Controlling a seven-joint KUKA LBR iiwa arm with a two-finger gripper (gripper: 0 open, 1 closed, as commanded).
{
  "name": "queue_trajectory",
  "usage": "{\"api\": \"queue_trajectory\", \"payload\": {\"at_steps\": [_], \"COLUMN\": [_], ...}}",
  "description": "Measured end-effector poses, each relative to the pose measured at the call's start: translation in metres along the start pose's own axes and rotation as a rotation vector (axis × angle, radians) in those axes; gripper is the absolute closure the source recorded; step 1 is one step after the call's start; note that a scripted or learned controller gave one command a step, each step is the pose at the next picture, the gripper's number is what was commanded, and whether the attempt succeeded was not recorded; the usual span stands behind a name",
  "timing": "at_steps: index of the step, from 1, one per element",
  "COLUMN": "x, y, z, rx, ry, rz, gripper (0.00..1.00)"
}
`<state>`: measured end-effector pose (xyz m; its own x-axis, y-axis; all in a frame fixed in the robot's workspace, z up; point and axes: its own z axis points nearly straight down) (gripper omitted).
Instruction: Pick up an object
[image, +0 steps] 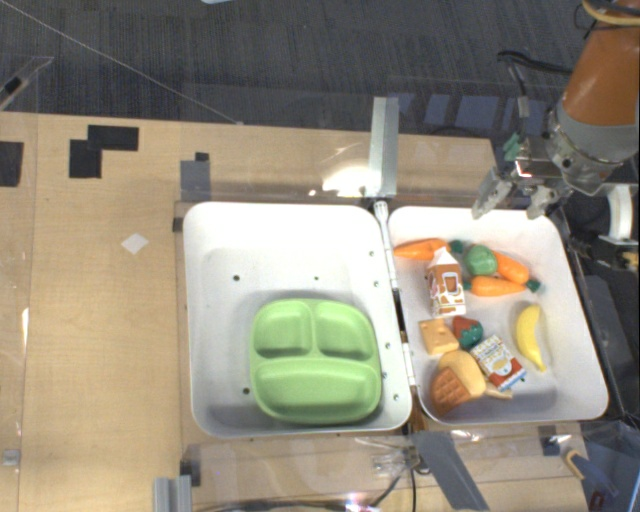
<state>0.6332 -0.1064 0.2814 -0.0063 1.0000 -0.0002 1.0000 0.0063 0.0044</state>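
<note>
Bread (456, 382) nearest; open tool (512, 203) hovers above carrots (497, 285).

We see two white bins, the left bin (210, 300) and the right bin (575, 330), on a pale tan wooden bench (90, 330) marked with a few black blocks (100, 150). In the left one we find a light green divided plate (316, 360). In the right we count an orange carrot (420, 249), a second orange carrot (500, 286) with green tips, a dark green vegetable (479, 259), a yellow banana (529, 336), a white and orange-brown carton (446, 282), a tan cracker (438, 335), a golden-brown bread piece (455, 381) and a small white, blue and red packet (495, 361). The arm (600, 85) is grey with an orange band, and the floor behind (250, 50) is dark blue-grey.
</note>
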Motion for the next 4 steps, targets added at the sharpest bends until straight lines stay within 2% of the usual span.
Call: {"api": "queue_trajectory", "payload": {"at_steps": [1, 2, 3, 4], "x": [0.019, -0.008, -0.005, 0.088], "y": [0.021, -0.003, -0.001, 0.037], "z": [0.173, 0.191, 0.177, 0.095], "rx": [0.001, -0.01, -0.017, -0.002], "ry": [0.0, -0.002, 0.001, 0.001], "rz": [-0.072, -0.159, -0.162, -0.088], "gripper": [0.0, 0.0, 1.0, 1.0]}}
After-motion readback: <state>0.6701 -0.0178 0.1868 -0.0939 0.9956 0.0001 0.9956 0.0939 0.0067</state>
